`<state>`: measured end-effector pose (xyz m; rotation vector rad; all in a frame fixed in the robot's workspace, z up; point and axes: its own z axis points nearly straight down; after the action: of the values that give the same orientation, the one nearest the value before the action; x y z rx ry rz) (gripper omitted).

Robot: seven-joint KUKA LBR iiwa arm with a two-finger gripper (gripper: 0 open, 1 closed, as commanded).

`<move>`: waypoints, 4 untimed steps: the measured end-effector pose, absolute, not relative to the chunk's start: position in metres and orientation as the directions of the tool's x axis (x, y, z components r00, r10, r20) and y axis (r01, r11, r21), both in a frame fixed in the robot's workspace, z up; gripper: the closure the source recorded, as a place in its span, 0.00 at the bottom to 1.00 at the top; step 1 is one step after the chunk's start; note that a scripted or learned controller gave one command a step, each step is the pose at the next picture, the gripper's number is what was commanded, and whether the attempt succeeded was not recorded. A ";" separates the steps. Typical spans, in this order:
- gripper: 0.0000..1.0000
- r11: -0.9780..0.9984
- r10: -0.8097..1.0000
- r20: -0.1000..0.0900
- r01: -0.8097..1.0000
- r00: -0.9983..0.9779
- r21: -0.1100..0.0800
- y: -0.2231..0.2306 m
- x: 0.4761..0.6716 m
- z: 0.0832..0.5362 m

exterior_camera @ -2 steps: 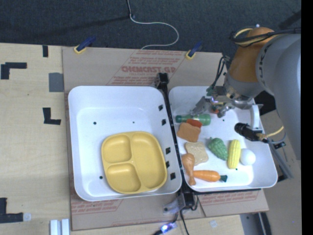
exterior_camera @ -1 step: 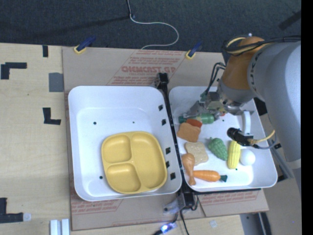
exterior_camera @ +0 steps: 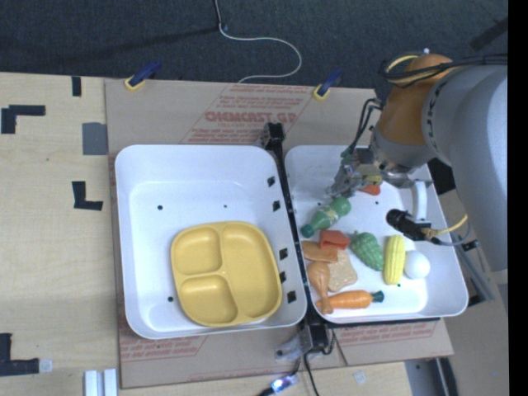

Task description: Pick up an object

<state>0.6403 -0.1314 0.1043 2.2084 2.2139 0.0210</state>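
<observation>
Green bottle point(exterior_camera: 327, 215): lies tilted in the right bin point(exterior_camera: 445, 299), upper left of the toy pile.
Gripper point(exterior_camera: 353, 180): just above the bottle's upper end; finger state cannot be told.
Carrot point(exterior_camera: 353, 300): below the bottle, near the bin's front wall.
Corn point(exterior_camera: 394, 258): right of the bottle.
Yellow plate point(exterior_camera: 224, 272): in the left bin point(exterior_camera: 136, 188).

1. A yellow divided plate point(exterior_camera: 225, 272) lies in the left white bin point(exterior_camera: 140, 172).
2. Brown cardboard sheet point(exterior_camera: 239, 114) sits beneath both bins, held by two blue-and-yellow clamps point(exterior_camera: 143, 74) at its far edge.
3. A thin white cable point(exterior_camera: 264, 44) snakes over dark carpet point(exterior_camera: 99, 19) beyond.
</observation>
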 end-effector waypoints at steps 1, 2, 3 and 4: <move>1.00 0.002 1.000 0.000 1.000 -0.002 0.003 -0.131 0.640 0.146; 1.00 0.003 1.000 -0.001 1.000 -0.003 0.004 -0.124 0.649 0.194; 1.00 0.002 1.000 0.000 1.000 -0.002 0.002 -0.123 0.649 0.226; 1.00 0.003 1.000 0.000 1.000 -0.003 -0.003 -0.091 0.615 0.225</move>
<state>0.6151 -0.0911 0.2254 2.2201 2.2260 -0.0029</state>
